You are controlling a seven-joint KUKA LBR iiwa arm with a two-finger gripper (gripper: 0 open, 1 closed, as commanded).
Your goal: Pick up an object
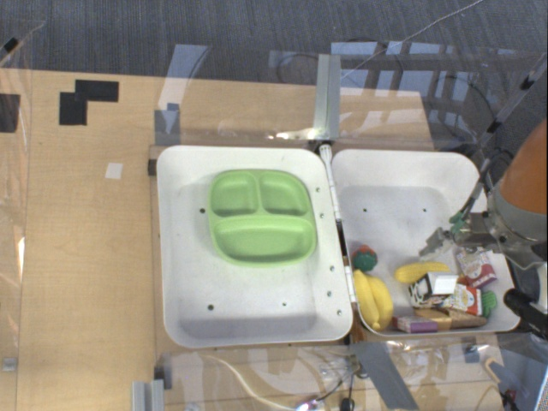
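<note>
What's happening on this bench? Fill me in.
A grey arm with an orange band reaches in from the right, its gripper low over the right bin. That bin's near corner holds a pile of toy food: a bunch of bananas, a single banana, a small red and green fruit and some packets. Nothing is visibly held yet. The left bin holds a green divided plate.

I see the pickable things heaped in the right bin's (402, 178) near corner: two bananas (374, 296) side by side, a third banana (422, 271) lying flat, a red-and-green ball (366, 258), and small packets (467, 298).
</note>
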